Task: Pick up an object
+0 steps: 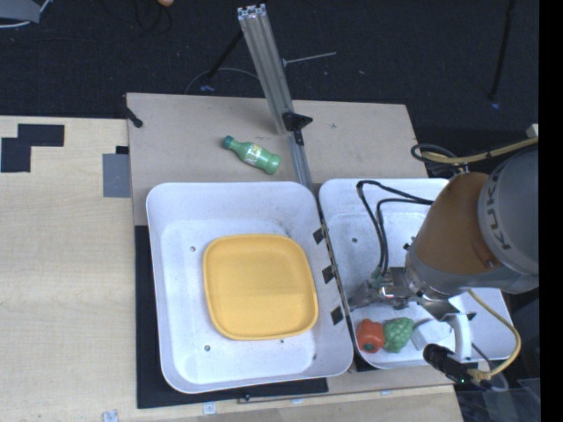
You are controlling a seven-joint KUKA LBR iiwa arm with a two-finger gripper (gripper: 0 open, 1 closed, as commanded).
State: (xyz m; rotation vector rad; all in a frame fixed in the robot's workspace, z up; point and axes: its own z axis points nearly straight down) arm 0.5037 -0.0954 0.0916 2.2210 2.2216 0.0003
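Pincer (387, 290) low in the right bin (347, 227) – grip I can't tell – just above tomato (369, 335) and green toy (398, 333).

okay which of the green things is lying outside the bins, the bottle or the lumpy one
The green bottle. It lies on its side on the bench behind the left bin, while the lumpy green object sits inside the right bin beside a red object.

Two white bins (167, 236), one yellow plate (260, 286), one green bottle (252, 154), one red-and-green toy (384, 334).
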